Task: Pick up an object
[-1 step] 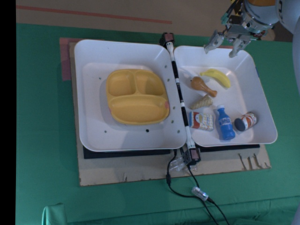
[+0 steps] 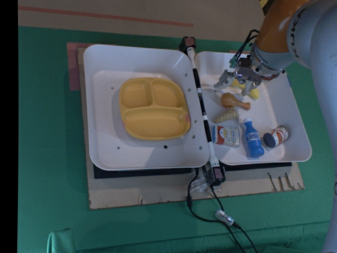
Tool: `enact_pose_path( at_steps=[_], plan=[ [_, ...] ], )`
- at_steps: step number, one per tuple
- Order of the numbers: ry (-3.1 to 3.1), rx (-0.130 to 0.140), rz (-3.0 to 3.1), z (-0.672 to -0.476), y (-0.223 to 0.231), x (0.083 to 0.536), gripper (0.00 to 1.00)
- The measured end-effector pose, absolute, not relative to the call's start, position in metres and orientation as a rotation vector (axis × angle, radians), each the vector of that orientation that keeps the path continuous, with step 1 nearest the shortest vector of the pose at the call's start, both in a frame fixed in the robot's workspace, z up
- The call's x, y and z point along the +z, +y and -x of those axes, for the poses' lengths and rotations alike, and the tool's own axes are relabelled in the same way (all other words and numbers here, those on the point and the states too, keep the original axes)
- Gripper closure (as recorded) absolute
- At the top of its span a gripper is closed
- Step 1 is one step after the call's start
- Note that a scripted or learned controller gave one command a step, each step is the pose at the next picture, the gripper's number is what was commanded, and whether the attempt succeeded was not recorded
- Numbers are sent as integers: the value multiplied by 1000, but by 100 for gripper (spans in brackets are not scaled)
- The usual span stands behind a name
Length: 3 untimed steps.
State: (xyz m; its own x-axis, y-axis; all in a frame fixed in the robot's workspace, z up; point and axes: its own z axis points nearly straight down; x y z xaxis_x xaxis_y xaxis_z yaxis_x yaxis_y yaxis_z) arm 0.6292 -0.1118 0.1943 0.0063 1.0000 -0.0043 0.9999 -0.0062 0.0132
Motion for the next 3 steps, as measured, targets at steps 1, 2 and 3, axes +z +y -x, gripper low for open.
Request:
enact_pose_path(
  at_steps=[1,2,3],
  plan=[
    [2199,16,-2213,-576,-111,188,0],
    [2199,17,-2213,-576,-111,188,0],
    [2183,25,-2210,-579,-114,204,100]
  ],
)
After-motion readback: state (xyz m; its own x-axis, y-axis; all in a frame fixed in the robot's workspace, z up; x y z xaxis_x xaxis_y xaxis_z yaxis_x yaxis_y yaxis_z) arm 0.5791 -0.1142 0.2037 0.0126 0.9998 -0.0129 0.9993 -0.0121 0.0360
